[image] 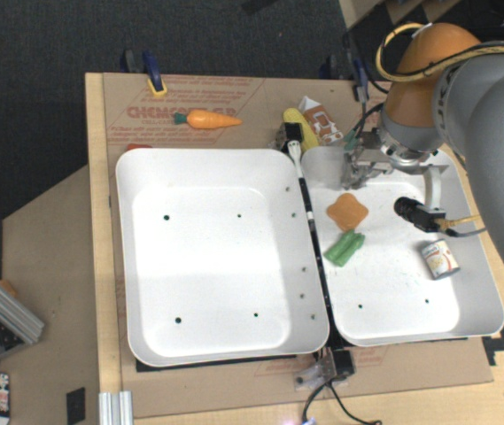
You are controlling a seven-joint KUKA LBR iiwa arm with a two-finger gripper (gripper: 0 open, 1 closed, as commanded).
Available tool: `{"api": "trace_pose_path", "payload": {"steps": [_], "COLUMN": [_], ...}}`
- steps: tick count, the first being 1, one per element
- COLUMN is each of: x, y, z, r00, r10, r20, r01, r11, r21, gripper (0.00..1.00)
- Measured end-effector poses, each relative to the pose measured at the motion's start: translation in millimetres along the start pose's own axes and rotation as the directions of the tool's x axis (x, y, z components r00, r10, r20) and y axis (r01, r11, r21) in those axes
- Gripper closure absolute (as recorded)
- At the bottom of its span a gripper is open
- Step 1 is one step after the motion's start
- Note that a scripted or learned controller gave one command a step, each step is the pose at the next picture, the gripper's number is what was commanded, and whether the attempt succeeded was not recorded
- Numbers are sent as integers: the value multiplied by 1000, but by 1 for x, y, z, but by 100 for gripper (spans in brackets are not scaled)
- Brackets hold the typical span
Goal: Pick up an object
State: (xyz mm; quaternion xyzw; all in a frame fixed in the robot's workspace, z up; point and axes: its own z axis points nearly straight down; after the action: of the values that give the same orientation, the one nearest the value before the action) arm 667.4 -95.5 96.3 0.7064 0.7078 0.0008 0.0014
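Orange plastic or foam is what the nearest thing appears to be made of. This orange piece is found lying flat in the upper left part of the right bin. It lies just below the gripper in the view and is not touched by it. The gripper is held over the bin's far left corner. Whether it is open or closed cannot be told from this angle, and nothing is seen held in it.

A green toy is laid aslant close beside the orange piece, and a small can is seen well apart to the right. A toy carrot is left on the tabletop beyond the bins.

The orange piece is judged light and perhaps slightly yielding. Little height is offered for a grasp, so it would best be taken across its narrower width, at the edges, close to the bin floor. The green toy looks rounded and may be expected to roll or slip unless it is pinched across its short axis.
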Motion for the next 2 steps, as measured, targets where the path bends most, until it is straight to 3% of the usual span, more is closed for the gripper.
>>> {"api": "trace_pose_path", "payload": {"steps": [1, 2], "x": [0, 1], "y": [0, -1], "z": [1, 12], "r00": [1000, 1000], "r10": [0, 1], "r20": [0, -1], "r01": [0, -1], "r11": [1000, 1000], "r21": [1, 6], "gripper": [0, 0]}}
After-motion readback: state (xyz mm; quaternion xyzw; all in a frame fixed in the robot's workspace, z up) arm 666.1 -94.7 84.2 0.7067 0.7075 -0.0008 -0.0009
